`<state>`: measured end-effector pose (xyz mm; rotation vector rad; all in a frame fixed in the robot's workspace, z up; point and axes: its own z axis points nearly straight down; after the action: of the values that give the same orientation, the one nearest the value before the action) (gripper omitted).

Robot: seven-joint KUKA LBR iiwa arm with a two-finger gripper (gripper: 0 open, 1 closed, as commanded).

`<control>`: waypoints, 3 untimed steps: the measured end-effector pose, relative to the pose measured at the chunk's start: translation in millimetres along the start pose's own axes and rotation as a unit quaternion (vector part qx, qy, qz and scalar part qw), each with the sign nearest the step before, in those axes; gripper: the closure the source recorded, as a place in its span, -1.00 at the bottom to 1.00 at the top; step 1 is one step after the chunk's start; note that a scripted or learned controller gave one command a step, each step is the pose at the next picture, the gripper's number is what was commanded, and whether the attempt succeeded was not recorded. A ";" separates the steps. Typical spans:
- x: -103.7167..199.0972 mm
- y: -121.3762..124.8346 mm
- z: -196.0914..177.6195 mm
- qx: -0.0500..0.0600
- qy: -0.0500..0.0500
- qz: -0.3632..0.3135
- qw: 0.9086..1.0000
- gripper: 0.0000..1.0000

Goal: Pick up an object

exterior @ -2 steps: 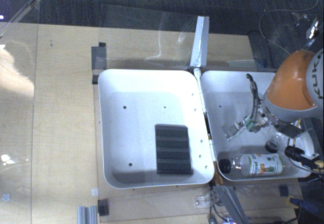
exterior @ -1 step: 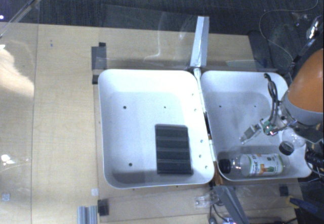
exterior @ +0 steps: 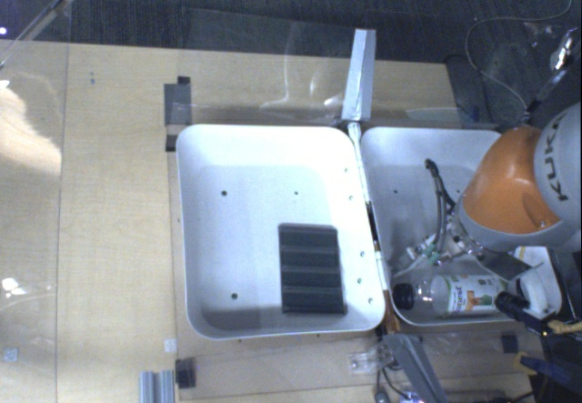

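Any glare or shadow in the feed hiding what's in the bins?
Camera view: soft shadow along the left white bin's near wall, the ridged black block still sharp; bright glare patch on the bench's left side; the clear plastic bottle reads clearly in the right bin.

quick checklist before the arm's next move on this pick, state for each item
1. Gripper sits over the right bin: ok.
2. Bottle lies on its side near that bin's front wall, within the bin: ok.
3. Bottle between the fingers: cannot tell, the arm covers the wrist.
4. Black ridged block lies flat in the left bin, apart from the gripper: ok.
5. Cable near the gripper clear of the bottle: cannot tell.
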<state>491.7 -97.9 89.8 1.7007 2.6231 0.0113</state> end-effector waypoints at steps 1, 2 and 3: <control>-16.0 59.6 1.8 0.001 0.002 0.139 0.990 -1.00; -41.1 118.2 4.0 0.003 0.002 0.204 0.979 -1.00; -89.6 143.6 -33.4 0.005 0.002 0.141 0.990 -1.00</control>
<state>658.8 -121.0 126.1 2.0599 2.3650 0.0054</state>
